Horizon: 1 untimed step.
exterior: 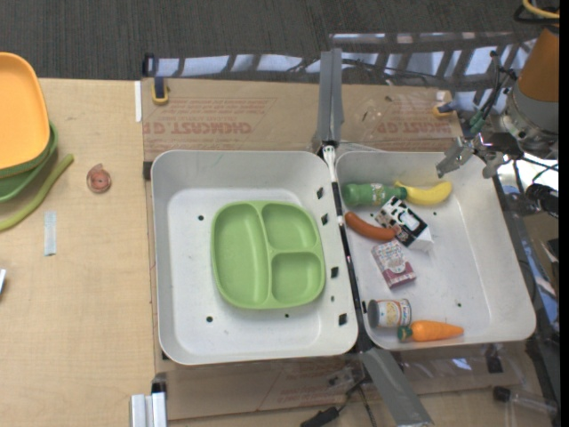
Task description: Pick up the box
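On the wooden bench [89,327] sit two shallow white bins side by side. The left white bin [178,327] holds a light green plastic plate with three compartments [267,254], lying flat near its middle. The right white bin [498,274] carries the clutter.

The task's thing, a small pink cardboard box with printed faces [394,264], lies flat near the middle of the right bin, just below a red-orange sausage-shaped toy [369,227] and close beside a black-and-white patterned packet [402,220], which sits at its upper right (the two look near to touching, but I cannot tell for sure). Above them, along the bin's far side, a green plastic bottle [372,192] lies on its side with a yellow toy banana [428,192] just to its right. Toward the near edge, a small tin can with a yellow label [389,313] lies beside an orange toy carrot [430,331].

The end effector [464,154] hangs over the right bin's far right corner, above and to the right of the banana and well apart from the box. Nothing lies between its fingers; how wide they stand I cannot tell at this size.

At the bench's left edge rest stacked orange and green plates [22,132], with a small pink round object [99,179] nearby.
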{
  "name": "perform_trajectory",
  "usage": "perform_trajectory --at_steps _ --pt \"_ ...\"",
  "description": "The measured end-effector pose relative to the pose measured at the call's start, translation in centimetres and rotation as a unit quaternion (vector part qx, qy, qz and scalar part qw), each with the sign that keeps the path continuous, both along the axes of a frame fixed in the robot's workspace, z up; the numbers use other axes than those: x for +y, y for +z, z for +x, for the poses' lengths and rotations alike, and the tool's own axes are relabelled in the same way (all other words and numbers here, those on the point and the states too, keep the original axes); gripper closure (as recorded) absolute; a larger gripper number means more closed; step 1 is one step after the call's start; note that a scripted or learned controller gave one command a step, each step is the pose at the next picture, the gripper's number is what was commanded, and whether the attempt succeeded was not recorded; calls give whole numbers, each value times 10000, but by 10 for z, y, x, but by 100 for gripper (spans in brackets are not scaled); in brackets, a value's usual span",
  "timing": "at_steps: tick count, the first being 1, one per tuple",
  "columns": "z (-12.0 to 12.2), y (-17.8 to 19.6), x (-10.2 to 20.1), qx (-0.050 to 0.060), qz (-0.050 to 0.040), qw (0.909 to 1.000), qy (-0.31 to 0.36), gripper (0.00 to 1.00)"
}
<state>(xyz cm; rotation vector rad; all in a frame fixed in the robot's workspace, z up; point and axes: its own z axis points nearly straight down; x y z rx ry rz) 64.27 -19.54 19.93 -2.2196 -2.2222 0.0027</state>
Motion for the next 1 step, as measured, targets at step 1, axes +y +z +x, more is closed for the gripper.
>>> perform_trajectory --at_steps 1 --pt "-62 -24 54 15 3 9940 -1094 0"
